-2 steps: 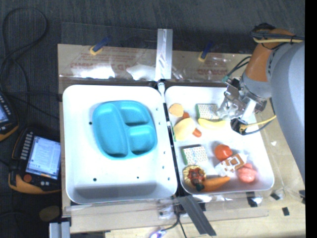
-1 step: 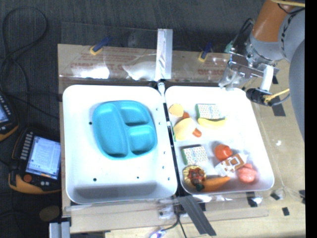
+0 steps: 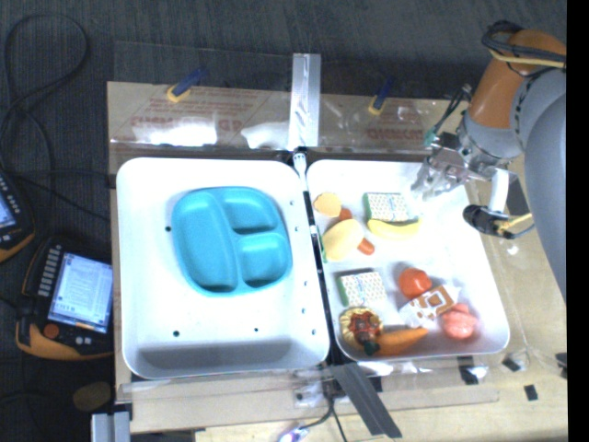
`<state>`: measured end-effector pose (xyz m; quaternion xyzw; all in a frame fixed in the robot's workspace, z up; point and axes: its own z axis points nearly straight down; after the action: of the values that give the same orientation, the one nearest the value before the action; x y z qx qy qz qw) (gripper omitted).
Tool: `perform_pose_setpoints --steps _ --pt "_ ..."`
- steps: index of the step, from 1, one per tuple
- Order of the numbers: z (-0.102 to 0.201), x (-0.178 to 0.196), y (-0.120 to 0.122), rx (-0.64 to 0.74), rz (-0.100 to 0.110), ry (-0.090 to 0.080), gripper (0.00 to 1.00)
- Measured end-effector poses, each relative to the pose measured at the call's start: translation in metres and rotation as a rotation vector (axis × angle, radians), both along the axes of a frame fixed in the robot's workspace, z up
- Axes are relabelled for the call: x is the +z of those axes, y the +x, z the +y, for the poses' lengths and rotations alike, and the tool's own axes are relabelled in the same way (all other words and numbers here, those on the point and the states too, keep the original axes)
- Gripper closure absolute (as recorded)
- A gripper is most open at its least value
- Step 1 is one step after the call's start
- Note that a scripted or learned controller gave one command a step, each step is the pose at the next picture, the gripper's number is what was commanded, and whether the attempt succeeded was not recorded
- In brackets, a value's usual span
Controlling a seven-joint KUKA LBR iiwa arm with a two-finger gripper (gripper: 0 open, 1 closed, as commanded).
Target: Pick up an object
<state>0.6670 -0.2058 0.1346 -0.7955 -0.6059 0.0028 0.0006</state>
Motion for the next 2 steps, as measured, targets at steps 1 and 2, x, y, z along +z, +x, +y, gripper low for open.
perform_pose_setpoints --steps 1,2 --pt "0.018 -0.004 -0.054 -0.005 -0.002 0.002 1.0" --pt "0.07 -0.007 -0.039 -0.853 -0.001 -0.004 1.0"
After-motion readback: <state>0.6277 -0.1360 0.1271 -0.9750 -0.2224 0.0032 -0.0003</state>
